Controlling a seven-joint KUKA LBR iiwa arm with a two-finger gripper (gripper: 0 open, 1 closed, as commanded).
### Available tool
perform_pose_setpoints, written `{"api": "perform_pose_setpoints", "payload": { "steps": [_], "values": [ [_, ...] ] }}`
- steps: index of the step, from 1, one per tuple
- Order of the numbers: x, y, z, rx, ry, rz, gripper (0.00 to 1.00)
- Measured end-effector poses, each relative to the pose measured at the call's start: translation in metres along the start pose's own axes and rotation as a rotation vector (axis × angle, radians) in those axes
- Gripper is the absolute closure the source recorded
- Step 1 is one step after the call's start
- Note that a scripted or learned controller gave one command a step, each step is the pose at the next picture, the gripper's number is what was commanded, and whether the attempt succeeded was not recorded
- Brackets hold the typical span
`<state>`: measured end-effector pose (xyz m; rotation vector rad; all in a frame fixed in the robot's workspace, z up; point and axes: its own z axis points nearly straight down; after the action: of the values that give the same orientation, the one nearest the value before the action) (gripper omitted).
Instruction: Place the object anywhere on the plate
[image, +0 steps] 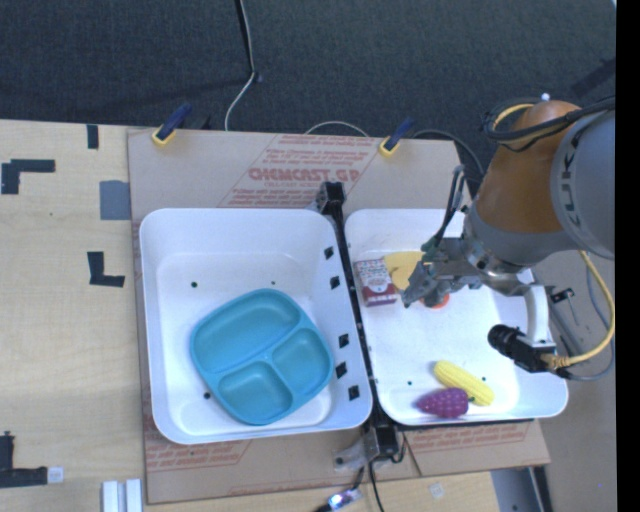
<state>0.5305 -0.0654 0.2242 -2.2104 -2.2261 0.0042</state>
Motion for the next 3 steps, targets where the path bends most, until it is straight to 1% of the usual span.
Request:
{"api": "perform_pose_setpoints", "payload": {
  "steps": [1,2,3],
  "values": [
    [0.061,0.002,0.010,0.001,0.000,-0.001,1.00],
    [0.112,0.015,0.001,-0.001,0.000,0.000,1.00],
    [0.166,0.025,0.010,0.000,-0.001,0.000,1.00]
  ]
}}
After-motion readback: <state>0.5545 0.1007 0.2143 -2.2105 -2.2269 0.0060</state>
